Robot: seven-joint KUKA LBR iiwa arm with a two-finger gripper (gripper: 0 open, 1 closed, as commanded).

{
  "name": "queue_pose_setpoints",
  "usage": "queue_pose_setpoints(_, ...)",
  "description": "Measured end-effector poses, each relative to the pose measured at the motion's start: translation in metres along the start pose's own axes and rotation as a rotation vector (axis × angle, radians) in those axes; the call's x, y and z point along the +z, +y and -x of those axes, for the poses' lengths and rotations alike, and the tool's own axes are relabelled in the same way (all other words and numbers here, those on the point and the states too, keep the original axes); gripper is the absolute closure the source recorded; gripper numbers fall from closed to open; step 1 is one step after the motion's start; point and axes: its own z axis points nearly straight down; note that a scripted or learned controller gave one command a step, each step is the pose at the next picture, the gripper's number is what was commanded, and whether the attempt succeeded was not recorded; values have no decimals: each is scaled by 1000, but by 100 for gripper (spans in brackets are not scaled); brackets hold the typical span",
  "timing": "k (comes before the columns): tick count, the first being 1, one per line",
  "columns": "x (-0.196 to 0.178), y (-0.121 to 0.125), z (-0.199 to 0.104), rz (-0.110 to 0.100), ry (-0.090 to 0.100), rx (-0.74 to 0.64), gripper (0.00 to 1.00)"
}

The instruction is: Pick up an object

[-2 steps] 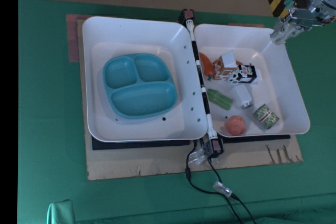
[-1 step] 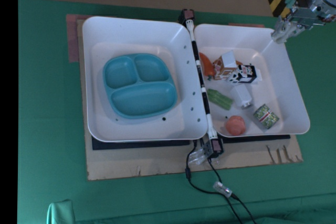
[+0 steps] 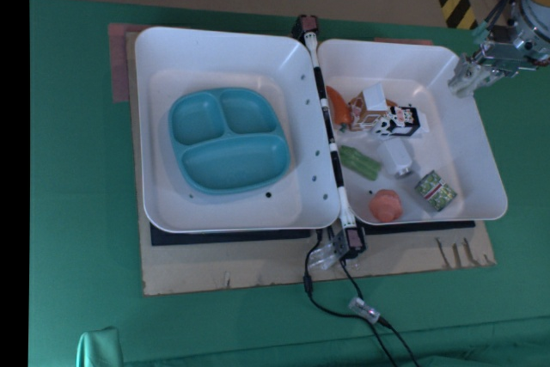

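The green desk [image 3: 77,185] carries a sheet of cardboard [image 3: 215,275], and on it two shallow white bins side by side, with a white divider rail [image 3: 326,129] between them as the landmark here. The left bin [image 3: 163,56] lies just left of the rail and holds a teal divided plate [image 3: 228,139], well left of the rail. The right bin [image 3: 481,176] lies just right of the rail. The arm [image 3: 537,4] comes in far to the right of the rail, and its tool [image 3: 471,75] hangs over the right bin's upper right rim – whether it is released or clenched I cannot tell, and nothing shows in its grip. Near the rail's middle, on its right, an orange carrot-like piece [image 3: 338,104] lies just beside the rail, with a brown-and-white carton [image 3: 369,103] next to it and a black-and-white cow-patterned box [image 3: 400,121] further right. Below these, a green pod-shaped toy [image 3: 359,162] sits close to the rail – a whitish block [image 3: 397,157] beside it. Lower still, a pinkish-red round item [image 3: 386,204] and a small green-patterned box [image 3: 435,190] rest near the bin's lower edge. Black cables [image 3: 344,296] trail from the rail's lower end
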Motion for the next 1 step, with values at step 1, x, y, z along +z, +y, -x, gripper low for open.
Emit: queue_pose_setpoints(1,7,-36,0,0,0,0,100)
